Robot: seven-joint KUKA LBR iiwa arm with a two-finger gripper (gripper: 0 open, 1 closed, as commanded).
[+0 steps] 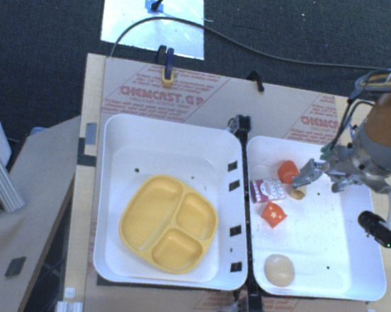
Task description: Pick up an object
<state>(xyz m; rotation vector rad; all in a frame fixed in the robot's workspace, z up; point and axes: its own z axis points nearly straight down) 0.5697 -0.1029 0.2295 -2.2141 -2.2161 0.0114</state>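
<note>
Left bin [117, 177]: smooth white, holds glossy yellow three-part tray [169, 222].
Right bin [359, 266]: pale round disc [280, 270], red-white packet [268, 190], orange cube [273, 214], orange-red round object [288, 172] beside fingers.
Gripper [310, 175]: metal; opening unclear, hold cannot be told.

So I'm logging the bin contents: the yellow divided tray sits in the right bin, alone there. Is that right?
Not quite. The yellow divided tray sits in the left bin, alone there, as the camera view shows. The right bin holds the small objects.
</note>
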